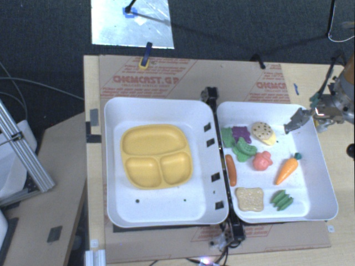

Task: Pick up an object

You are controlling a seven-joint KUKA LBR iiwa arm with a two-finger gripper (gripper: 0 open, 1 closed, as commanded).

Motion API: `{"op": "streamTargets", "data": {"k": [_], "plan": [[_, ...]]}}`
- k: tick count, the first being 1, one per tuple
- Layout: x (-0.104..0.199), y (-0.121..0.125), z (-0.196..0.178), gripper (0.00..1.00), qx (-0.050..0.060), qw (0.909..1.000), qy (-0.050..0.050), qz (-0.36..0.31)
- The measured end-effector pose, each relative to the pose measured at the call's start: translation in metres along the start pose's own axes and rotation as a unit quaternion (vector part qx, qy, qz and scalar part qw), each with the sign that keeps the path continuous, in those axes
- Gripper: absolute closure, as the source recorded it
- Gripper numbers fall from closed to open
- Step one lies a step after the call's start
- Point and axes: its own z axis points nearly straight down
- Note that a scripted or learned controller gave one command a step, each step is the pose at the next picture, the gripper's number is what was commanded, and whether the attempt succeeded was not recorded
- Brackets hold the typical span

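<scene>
One gripper (299, 121) hung at the right of the frame above the right bin (327, 204); we could not tell its state. Nearest it, just left, lay a speckled cream toy (263, 132), rounded and smooth. We judged it likely to roll aside, the purple grapes (241, 132) and green pieces (242, 148) crowding its left. The yellow tray (157, 155) sat in the left bin (111, 148).
</scene>
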Motion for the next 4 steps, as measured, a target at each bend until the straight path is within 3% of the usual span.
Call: {"op": "streamTargets", "data": {"k": [1,2,4], "plan": [[0.043,-0.049,-0.076,0.0,-0.003,1.0,0.0,-0.002],[0.131,-0.073,-0.1,0.0,-0.002,1.0,0.001,-0.005],[0.229,-0.073,-0.161,0.0,-0.002,1.0,0.001,-0.003]]}}
